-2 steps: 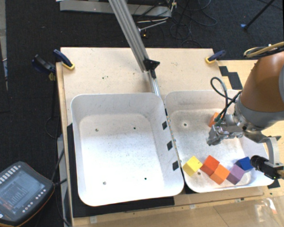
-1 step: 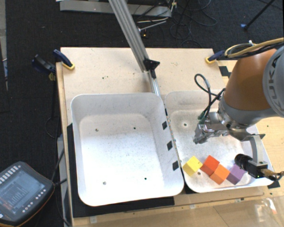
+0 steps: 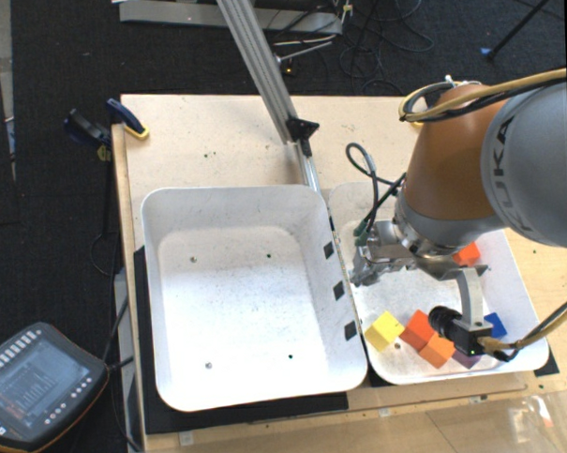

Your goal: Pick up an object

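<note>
Blocks crowd the near end of the right bin (image 3: 399, 293); a yellow cube (image 3: 384, 330) lies closest to the left bin (image 3: 164, 273), an orange block (image 3: 419, 328) sits just beside it, and a second orange block (image 3: 437, 352) touches that one on the near side; a blue block (image 3: 495, 325) and a purple one (image 3: 468, 359) lie further right, partly hidden; a red-orange block (image 3: 468, 254) sits apart, half under the arm (image 3: 468, 166). The gripper (image 3: 368, 262) hangs over the right bin's left part, near the wall shared with the left bin, up-frame of the yellow cube and apart from it; whether it is open, closed or holding anything cannot be told from this slant. Both bins rest on the pale counter (image 3: 214, 130).
</note>
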You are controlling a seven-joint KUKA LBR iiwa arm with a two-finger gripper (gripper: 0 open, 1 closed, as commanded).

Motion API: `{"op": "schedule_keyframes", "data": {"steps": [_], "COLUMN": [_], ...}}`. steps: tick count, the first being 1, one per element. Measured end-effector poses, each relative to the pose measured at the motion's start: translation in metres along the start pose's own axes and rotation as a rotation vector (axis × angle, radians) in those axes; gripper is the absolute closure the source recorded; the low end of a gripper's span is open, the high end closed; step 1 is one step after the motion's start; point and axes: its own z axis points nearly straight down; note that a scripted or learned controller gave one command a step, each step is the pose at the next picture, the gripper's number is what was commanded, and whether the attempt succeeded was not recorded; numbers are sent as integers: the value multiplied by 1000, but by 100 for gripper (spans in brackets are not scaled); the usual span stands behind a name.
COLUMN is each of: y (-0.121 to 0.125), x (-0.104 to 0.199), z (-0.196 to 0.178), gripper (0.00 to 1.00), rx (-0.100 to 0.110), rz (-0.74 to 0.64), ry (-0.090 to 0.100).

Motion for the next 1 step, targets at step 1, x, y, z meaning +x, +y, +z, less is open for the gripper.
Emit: {"op": "schedule_keyframes", "data": {"steps": [1], "y": [-10], "x": [62], "z": [-3], "gripper": [100], "rx": [0], "rz": [-1], "ry": [0]}}
